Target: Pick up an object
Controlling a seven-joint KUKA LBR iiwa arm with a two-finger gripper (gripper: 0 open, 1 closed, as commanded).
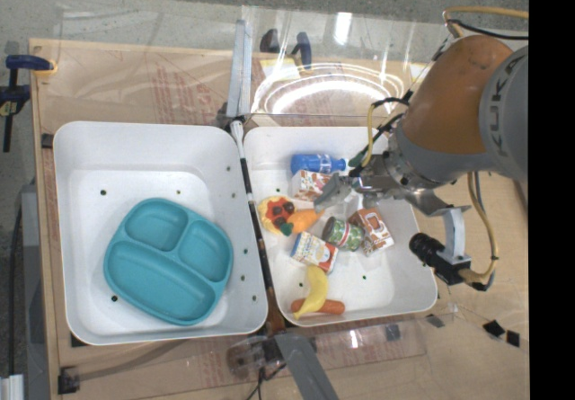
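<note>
Well, the green can (336, 233) lies near the middle of the right bin (420, 297), and all the other toys sit around it. Just above the can hangs the gripper (334, 194), a grey wedge that points down and to the left. It is very close to the can, but I cannot see it touch it. I cannot tell if the gripper is wide or narrow, and I see no toy in it. The grey arm (458, 111) with its orange band comes in from the right of the can.

Right beside the can, on its right, lies a small brown and red box (374, 230). It looks like it touches the can. Down and left of the can, just beside it, lies a white juice box (314, 251). To the left of the can is an orange piece (304, 220), and a bit more to the left is a bunch of toy fruit (277, 211) in yellow, red and green. Up and left of the can, past the gripper, lies a red and white carton (311, 182), and a blue bottle (316, 163) lies on its side just above that. Below the can, near the rim of the bin, lie a yellow banana (314, 292) and a red sausage (331, 306), side by side.

Far to the left of the can is the left bin (65, 151), and a teal plate (169, 259) with three parts lies flat in it
</note>
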